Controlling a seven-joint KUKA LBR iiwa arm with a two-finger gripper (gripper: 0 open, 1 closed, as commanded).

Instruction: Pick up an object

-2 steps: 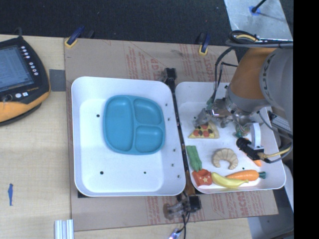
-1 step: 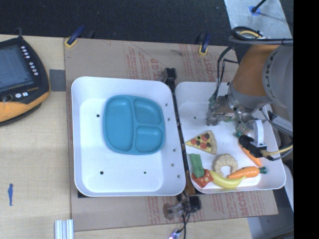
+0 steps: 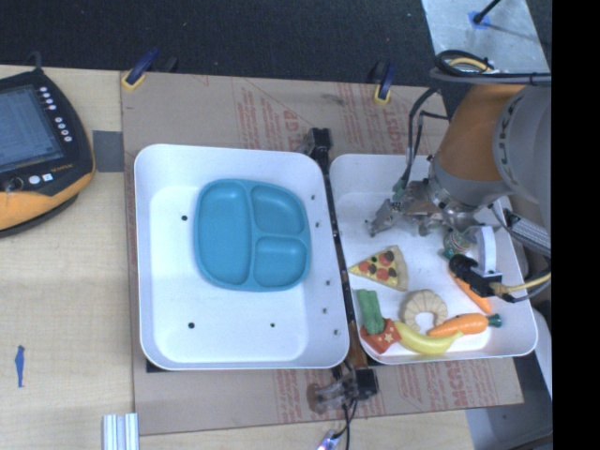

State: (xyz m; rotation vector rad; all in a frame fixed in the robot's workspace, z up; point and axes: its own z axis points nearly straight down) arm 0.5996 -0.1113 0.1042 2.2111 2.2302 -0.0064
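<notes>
Hovering low in the right bin (image 3: 349, 181), the gripper (image 3: 386, 216) sits above the pizza slice (image 3: 382, 267); whether its fingers are parted or closed I cannot tell.

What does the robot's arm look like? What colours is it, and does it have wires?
The arm is thick and rounded, grey metal with a wide orange band near the wrist. Below the band sits a darker grey metal gripper with thin pointed fingers. Dark cables loop beside the wrist, and a white piece with a black cable hangs off its side.
</notes>
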